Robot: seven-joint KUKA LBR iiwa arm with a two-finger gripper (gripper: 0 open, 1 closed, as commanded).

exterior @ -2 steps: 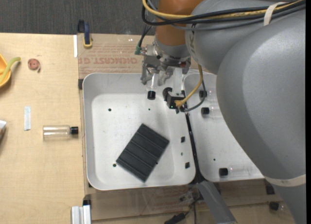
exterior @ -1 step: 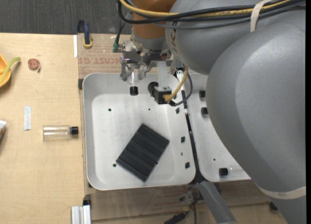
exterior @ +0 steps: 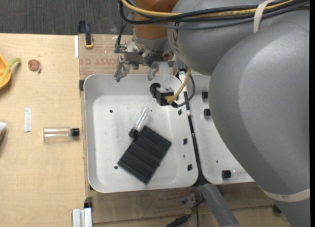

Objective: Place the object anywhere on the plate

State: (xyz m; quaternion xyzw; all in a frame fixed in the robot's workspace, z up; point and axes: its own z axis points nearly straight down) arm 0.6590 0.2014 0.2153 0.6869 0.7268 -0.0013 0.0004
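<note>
1. The arm reaches in from the right, and its gripper (exterior: 135, 71) hangs over the far rim of the left bin (exterior: 98, 172), near the back wall.

2. Its two fingers stand apart, one at the left over the rim and one further right. Nothing sits between them, so it carries nothing.

3. The plate (exterior: 144, 153), a dark ribbed slab, lies tilted on the bin floor toward the near side.

4. A small pen-like tube (exterior: 140, 121), pale with a dark end, lies with that end touching the plate's upper corner. I take it for the object, though I can't be sure.

5. A clear bottle (exterior: 60, 132) lies outside on the bench, well apart to the left.

6. My guess is that the pick has not been made, so this is the approach step.

7. Next, the gripper needs to come forward and down over the tube, line its fingers across the thin body, and close.

8. The tube is slim and round, so it could roll or slip.
</note>
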